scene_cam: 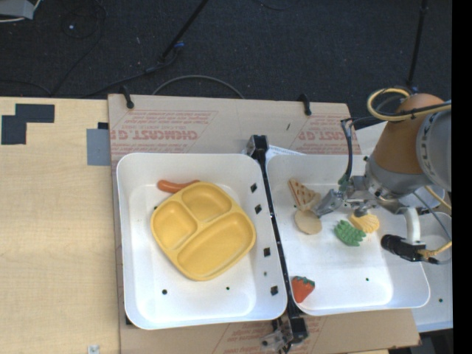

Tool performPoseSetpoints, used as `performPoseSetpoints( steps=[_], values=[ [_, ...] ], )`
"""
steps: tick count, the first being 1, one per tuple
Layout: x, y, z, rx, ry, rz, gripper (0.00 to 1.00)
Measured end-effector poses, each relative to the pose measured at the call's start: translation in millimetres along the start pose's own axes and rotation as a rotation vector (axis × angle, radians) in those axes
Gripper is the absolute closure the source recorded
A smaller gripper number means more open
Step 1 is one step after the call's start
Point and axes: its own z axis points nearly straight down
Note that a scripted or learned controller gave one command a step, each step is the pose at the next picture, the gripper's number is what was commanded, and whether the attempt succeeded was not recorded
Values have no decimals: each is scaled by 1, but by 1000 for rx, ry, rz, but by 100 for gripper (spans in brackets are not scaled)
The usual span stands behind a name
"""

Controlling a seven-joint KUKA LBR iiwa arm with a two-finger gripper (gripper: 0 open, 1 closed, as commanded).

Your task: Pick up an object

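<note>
Hovering: gripper [333,200] sits low over the right bin [369,290], near its back half; the arm [402,150] leans in from the right.
Jaw state: cannot be told; the grey metal at the tip is too small and blurred to read.
Hold: nothing visible between the tips, so no grasp is claimed.
Nearest item: tan round piece [308,223], just below-left of the tip; contact cannot be judged.
Likely target: judged to be the tan round piece, since the tip is closest to it.
Target location: right bin, left-centre, near the divider [269,227].
Target axis: nearly round, with a slight long axis running left to right; no clear pointing end.
Second candidate: waffle wedge [301,192], just above the tan piece, with its long axis up-left to down-right.
Why the low slant: judged an approach from the side the arm enters, keeping the wrist clear of the bin wall.
Other items, right bin: green leafy toy [349,233] and yellow toy [365,222] lie beside each other under the wrist; a strawberry [302,288] rests at the front-left corner, well apart.
Left bin [140,286]: yellow divided tray [203,229] lies askew in it; an orange sausage [175,185] is tucked just behind its back edge.
Risk: items crowd near the tip, so a closing may catch two, or none.
</note>
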Motion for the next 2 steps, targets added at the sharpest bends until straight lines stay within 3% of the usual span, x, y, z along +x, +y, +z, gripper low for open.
performPoseSetpoints(
  steps=[1, 2],
  values=[
    [0, 1, -14, -3, 0, 1, 100],
    [-9, 7, -65, -6, -1, 0, 100]
  ],
)
